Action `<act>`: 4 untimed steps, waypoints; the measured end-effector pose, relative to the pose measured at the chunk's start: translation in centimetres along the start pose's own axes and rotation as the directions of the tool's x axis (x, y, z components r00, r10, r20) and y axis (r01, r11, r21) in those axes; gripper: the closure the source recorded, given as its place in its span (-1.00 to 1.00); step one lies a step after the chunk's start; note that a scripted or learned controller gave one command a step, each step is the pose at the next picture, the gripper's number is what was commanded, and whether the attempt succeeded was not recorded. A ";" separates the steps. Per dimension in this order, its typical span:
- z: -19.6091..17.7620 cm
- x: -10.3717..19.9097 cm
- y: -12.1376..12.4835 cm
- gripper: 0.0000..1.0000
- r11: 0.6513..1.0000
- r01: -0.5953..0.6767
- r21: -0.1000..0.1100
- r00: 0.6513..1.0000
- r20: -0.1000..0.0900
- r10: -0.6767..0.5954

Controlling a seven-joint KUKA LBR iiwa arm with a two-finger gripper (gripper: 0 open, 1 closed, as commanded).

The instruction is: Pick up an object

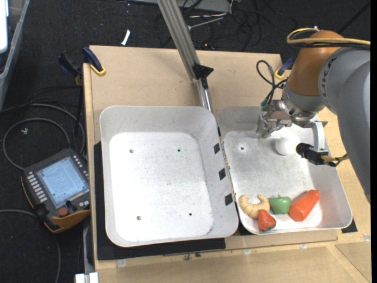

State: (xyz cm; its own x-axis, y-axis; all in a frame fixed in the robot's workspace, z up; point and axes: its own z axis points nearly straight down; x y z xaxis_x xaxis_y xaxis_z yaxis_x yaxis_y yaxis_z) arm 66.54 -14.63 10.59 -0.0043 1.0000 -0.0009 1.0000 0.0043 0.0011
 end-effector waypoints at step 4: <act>-12.0 4.6 -1.5 1.00 1.000 0.003 0.003 1.000 -0.002 -0.003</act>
State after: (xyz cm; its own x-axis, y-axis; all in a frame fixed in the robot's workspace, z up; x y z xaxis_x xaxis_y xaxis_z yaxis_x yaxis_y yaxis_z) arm 64.98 -10.06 22.54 -0.0072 1.0000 0.0014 1.0000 0.0072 -0.0016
